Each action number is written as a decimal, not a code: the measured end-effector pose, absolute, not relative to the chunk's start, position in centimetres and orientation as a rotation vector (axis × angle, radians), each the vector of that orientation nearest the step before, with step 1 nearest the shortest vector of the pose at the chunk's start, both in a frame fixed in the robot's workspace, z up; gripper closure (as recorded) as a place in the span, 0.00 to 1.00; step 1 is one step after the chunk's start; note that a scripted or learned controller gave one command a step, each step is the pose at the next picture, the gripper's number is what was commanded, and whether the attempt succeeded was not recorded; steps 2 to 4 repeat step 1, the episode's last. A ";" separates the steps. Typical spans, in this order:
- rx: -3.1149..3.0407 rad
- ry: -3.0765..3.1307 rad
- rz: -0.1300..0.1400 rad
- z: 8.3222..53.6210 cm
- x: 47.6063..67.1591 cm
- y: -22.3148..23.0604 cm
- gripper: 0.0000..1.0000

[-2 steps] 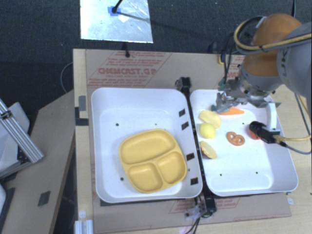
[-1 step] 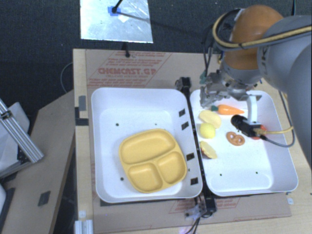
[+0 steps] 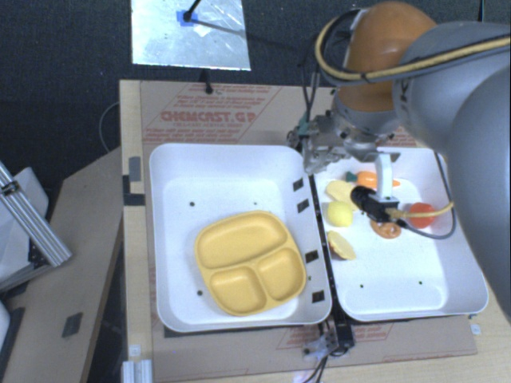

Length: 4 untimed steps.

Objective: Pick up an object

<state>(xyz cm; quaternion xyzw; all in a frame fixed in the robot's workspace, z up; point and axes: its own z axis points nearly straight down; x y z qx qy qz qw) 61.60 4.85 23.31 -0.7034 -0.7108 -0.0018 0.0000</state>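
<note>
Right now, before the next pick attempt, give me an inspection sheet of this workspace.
Surface: brown board with red lettering, under the left bin and right bin.
Job's things: in the right bin, yellow pieces, orange piece, red ball, red slice.
Clutter: yellow divided tray in the left bin.
Grippers: gripper over the bins' shared rim, far end; grasp cannot be told.
Cables: thin black cable at the bench's left; wires at its front edge.
Surroundings: silver sheet, metal rail.
</note>
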 end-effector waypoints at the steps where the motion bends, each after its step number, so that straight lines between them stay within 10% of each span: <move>1: -2.210 -2.232 -0.004 22.1 62.1 9.9 1.00; 4: -2.210 -2.232 -0.004 22.1 62.1 9.9 1.00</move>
